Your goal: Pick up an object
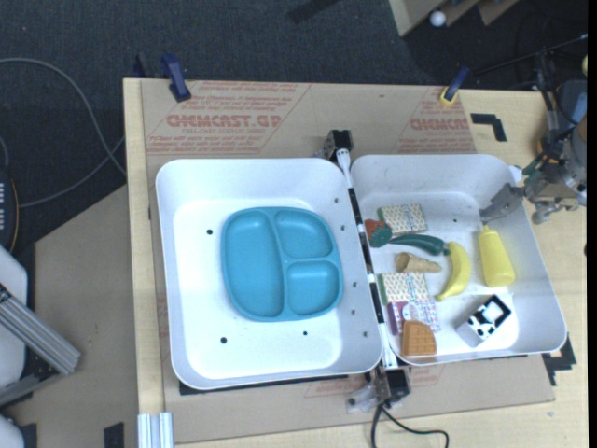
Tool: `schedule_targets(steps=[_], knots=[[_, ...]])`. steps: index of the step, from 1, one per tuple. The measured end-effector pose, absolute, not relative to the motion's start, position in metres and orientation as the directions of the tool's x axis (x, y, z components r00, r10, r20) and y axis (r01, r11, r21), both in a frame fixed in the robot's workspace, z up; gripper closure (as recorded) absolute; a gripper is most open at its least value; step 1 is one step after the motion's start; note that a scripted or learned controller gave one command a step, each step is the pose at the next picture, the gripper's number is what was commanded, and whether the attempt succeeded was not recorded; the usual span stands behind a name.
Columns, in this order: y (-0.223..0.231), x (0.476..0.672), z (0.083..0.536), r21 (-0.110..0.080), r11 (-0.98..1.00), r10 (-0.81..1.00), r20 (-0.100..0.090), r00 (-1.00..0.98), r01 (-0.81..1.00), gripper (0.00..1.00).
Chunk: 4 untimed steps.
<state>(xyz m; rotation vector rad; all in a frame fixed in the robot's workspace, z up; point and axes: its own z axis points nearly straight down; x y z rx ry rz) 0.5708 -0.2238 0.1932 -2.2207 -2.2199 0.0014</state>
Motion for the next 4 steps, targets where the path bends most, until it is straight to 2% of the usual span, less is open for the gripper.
schedule_targets(steps=[1,2,3,4], knots=[[-0.218,0.557,0.111,-0.003,0.000,1.000,0.001,0.000,1.000,0.00],[-0.216,0.547,0.084,-0.003,0.002,1.000,0.006,-0.002,1.000,0.00],[-0.192,0.590,0.211,0.005,0.002,1.000,-0.002,-0.002,1.000,0.00],[-0.224,0.553,0.149,-0.002,-0.001,1.000,0.000,0.001,1.000,0.00]])
